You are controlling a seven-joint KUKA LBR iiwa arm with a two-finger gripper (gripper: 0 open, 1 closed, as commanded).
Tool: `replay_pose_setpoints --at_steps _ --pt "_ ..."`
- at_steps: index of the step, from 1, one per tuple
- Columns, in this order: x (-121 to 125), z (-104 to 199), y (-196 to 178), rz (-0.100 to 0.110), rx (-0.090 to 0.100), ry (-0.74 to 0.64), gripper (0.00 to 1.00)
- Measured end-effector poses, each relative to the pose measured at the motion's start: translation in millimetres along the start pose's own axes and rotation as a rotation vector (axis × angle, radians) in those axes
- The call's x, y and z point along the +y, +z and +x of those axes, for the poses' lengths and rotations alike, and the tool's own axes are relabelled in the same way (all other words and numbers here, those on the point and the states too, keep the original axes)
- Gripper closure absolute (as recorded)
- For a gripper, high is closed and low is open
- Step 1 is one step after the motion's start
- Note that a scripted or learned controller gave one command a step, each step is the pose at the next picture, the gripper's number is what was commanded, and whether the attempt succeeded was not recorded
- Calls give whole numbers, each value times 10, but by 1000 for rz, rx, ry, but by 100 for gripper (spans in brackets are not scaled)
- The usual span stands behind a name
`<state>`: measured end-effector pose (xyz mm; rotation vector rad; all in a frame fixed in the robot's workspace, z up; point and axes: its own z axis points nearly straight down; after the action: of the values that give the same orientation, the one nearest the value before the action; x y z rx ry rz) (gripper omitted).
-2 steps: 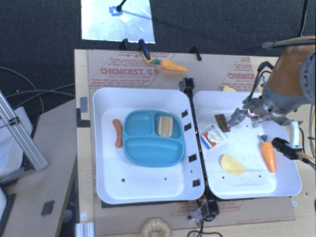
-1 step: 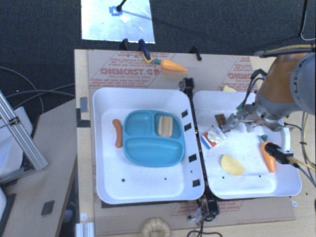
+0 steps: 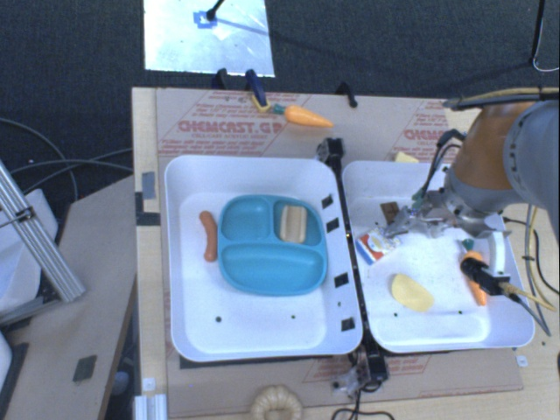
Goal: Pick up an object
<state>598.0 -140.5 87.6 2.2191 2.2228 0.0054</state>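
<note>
The small red, white and blue crumpled packet (image 3: 374, 247) lies at the left edge of the right-hand shallow white bin (image 3: 503, 329), just down-left of the metal two-finger gripper (image 3: 404, 223) (whether its jaws are spread or closed, I cannot tell), well nearer than the flat yellow chip-like piece (image 3: 411, 292).

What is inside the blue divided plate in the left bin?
The blue divided plate holds one tan, bread-like piece in its upper right compartment. Its other two compartments show bare blue. The sausage lies outside it, on the left bin floor.
</note>
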Motion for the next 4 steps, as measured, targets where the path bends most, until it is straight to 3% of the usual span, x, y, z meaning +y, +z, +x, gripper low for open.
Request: replay_pose_setpoints --at_steps 1,3,4 --pt "30 -4 -135 -12 -3 0 100" --pt "105 -14 -1372 -6 -4 -2 100" --pt "115 -12 -1371 0 -3 -3 100"
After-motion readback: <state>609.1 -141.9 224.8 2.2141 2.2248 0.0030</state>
